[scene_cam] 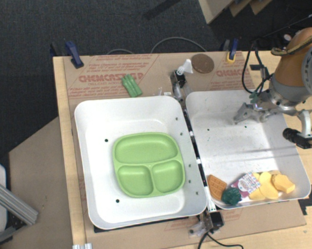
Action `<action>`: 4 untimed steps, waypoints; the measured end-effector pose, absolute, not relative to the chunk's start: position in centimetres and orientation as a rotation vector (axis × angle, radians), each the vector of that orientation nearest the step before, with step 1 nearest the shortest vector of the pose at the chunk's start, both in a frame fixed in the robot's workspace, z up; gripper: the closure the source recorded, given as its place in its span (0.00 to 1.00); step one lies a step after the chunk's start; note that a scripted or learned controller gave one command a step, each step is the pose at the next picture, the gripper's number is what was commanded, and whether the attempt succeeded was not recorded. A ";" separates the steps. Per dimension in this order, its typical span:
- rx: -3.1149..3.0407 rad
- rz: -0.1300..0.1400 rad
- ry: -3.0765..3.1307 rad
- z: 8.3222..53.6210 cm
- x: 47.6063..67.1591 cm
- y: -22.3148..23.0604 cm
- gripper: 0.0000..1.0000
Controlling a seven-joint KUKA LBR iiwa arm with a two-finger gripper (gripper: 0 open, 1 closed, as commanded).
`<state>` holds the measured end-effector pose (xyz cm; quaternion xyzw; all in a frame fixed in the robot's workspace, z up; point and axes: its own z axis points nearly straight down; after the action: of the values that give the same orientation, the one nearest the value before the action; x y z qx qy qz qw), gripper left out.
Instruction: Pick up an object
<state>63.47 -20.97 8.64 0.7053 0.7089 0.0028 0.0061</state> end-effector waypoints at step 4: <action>2.224 0.004 2.226 8.6 60.9 -22.1 0.00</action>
<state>60.87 -22.09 8.56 0.7068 0.7074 0.0014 -0.0028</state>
